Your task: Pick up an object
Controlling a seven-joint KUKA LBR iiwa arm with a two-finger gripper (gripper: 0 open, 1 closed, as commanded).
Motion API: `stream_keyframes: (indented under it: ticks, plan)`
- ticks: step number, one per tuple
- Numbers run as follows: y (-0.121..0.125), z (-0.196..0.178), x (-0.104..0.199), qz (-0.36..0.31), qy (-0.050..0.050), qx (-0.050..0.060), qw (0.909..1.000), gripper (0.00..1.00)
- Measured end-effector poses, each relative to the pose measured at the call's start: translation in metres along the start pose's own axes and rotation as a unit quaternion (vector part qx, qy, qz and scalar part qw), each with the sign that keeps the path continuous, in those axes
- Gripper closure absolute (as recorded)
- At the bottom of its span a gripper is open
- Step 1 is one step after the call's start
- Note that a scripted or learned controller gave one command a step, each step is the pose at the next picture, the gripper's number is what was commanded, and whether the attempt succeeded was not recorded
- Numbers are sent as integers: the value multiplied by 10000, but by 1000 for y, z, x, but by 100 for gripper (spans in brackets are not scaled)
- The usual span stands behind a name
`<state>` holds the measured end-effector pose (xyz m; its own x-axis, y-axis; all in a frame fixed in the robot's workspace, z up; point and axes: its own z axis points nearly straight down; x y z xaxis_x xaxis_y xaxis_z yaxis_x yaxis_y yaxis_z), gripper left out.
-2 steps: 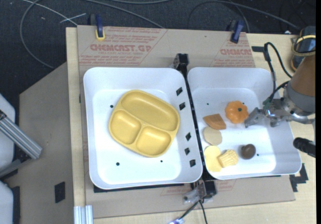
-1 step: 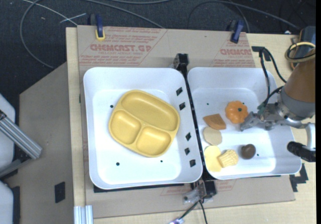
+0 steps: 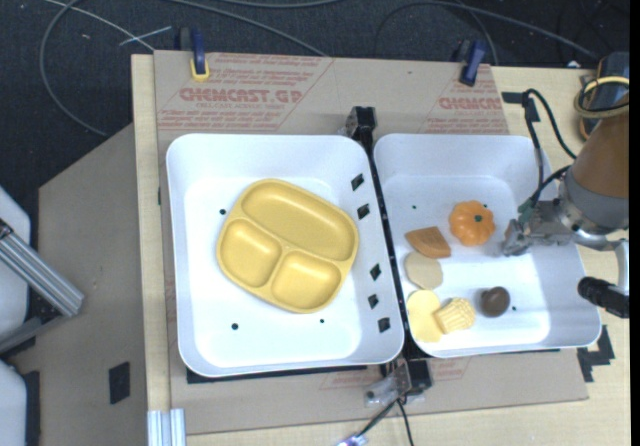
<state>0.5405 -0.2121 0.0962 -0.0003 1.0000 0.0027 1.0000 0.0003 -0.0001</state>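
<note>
Reaching in from the right, our hand (image 3: 515, 239) hangs low in the right bin (image 3: 520, 159), just beside the orange pumpkin (image 3: 471, 222); we cannot tell its state. Nearby lie a brown wedge (image 3: 429, 243), corn cob (image 3: 456, 315) and dark ball (image 3: 494, 302).

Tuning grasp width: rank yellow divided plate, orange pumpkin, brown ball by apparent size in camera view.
1. yellow divided plate, by far the largest
2. orange pumpkin
3. brown ball, smallest, a bit smaller than the pumpkin
</note>
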Motion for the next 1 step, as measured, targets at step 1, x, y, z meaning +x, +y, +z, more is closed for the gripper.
stream_keyframes:
  ticks: [1]
  plan:
    - [7, -45, -1, -4, -23, -29, 10000, 100]
